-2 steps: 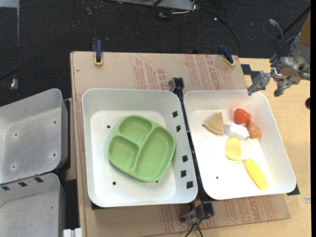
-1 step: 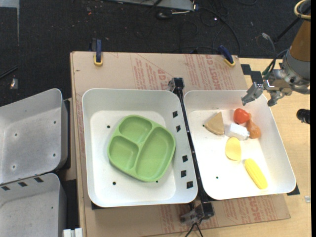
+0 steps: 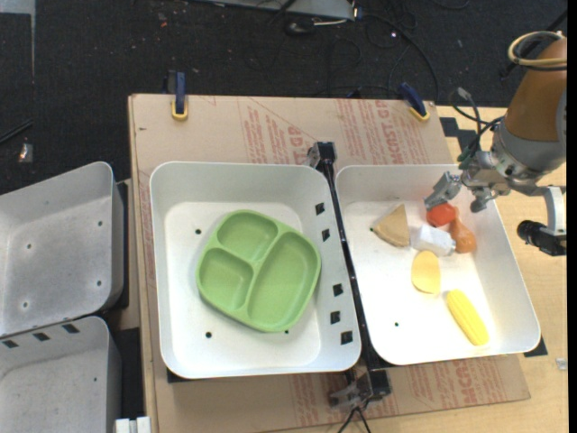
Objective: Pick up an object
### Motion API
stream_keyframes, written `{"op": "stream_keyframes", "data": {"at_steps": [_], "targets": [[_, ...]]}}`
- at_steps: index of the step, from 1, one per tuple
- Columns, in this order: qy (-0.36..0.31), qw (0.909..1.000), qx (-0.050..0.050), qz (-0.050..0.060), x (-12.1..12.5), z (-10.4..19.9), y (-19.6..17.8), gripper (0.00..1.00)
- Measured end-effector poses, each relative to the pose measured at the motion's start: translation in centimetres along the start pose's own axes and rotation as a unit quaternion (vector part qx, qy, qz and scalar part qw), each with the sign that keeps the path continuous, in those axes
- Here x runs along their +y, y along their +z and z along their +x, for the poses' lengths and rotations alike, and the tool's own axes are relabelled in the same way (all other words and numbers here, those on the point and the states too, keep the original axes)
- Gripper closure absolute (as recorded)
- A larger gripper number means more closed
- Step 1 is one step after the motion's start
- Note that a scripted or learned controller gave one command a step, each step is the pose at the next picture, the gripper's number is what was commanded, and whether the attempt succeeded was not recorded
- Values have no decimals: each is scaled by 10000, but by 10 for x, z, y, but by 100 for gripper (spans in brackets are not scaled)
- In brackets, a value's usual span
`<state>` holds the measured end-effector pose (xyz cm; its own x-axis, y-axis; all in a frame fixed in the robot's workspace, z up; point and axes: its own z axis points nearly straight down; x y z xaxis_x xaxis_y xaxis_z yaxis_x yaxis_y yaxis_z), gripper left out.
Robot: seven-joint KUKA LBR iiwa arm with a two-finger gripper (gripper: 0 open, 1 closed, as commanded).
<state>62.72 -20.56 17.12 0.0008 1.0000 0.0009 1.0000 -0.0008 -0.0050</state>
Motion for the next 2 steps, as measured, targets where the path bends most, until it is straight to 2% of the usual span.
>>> {"op": "stream_keyframes", "data": {"at_steps": [1,2], "targets": [[-14,10000,-3,-6,8,-3,50,0],[-21,10000,-14,-45,10,-3,35,100]]}}
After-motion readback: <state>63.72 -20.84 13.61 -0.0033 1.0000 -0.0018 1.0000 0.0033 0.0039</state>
